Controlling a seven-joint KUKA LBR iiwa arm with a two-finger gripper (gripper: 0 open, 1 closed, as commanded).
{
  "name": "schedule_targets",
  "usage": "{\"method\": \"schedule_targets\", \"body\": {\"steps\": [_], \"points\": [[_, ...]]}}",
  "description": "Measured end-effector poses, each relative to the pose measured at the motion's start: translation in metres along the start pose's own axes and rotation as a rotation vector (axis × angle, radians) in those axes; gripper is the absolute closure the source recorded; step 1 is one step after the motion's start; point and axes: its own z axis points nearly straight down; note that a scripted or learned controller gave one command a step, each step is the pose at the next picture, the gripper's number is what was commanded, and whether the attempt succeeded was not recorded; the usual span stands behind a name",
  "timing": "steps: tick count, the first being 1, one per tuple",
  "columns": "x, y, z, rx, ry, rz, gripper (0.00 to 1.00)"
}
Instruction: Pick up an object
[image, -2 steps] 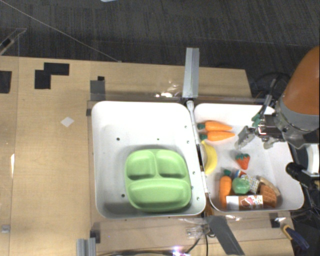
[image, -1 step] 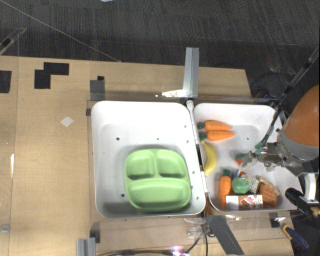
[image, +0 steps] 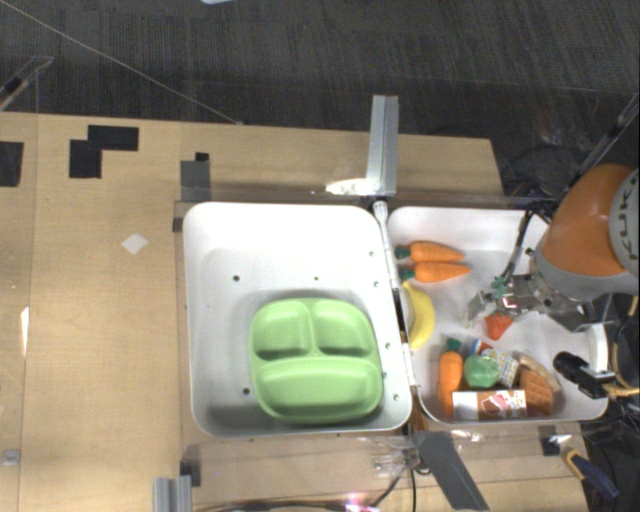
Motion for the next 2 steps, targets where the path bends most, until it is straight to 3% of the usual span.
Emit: {"method": "schedule_targets", "body": {"steps": [1, 2], "points": [[0.000, 0.002, -0.012, -0.006, 0.000, -0.001, 1.00], [0.040, 0.032, -0.098, 0.000, 0.000, 0.070, 1.00]]}}
